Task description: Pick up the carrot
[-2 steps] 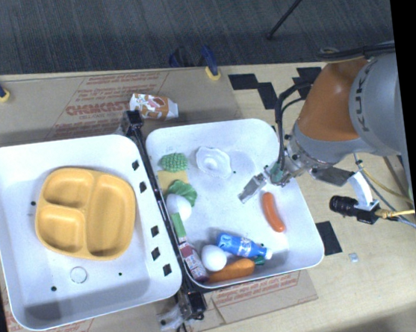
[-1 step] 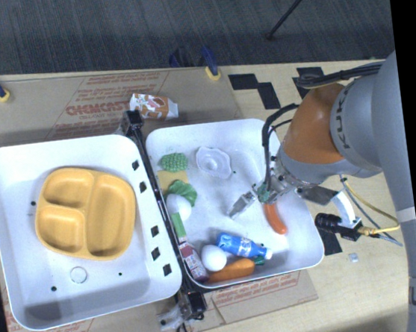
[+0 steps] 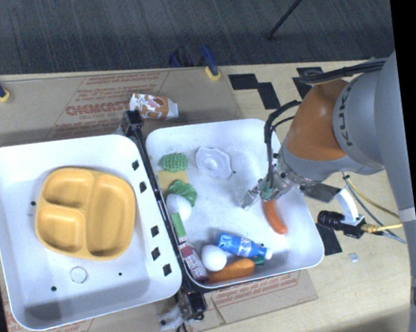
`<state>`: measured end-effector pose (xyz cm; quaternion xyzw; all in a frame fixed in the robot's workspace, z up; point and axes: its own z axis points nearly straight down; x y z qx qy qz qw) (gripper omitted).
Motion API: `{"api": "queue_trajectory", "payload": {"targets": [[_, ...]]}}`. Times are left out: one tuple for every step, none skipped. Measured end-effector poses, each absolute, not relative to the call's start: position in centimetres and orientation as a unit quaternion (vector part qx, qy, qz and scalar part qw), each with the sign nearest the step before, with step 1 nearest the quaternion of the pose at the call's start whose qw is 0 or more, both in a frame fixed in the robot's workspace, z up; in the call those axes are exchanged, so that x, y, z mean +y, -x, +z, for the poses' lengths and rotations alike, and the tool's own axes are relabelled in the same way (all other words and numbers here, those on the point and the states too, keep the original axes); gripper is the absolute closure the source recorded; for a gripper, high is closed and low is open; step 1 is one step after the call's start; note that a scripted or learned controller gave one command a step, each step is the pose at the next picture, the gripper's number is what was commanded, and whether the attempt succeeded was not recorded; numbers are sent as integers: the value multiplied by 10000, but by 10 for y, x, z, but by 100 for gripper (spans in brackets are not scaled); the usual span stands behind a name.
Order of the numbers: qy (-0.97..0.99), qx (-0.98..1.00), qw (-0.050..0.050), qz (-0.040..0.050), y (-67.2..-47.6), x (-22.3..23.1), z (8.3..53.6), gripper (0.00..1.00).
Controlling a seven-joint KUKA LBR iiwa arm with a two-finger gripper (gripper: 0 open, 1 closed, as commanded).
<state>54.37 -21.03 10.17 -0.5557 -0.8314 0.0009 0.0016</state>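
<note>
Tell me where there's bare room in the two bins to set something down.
Left white bin: bare floor around the yellow divided plastic plate, widest along its near edge. Right white bin: a bare patch mid-floor between the clear plastic cup, the blue bottle and the pincer. Crowded along its left wall and near edge by the orange carrot.

pincer (image 3: 260, 192) in right bin (image 3: 297, 252), carrot (image 3: 231, 271) near front wall

Even, fairly bright overhead light washes the two white bins (image 3: 4, 224) nearly to glare, leaves soft short shadows under the yellow tray (image 3: 86, 212) and the arm (image 3: 339, 127), while the far floor stays dim and small details look soft, slightly grainy.
</note>
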Motion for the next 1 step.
{"api": "queue_trajectory", "payload": {"targets": [[4508,-8926,-6,5,-530,-211,233,100]]}}
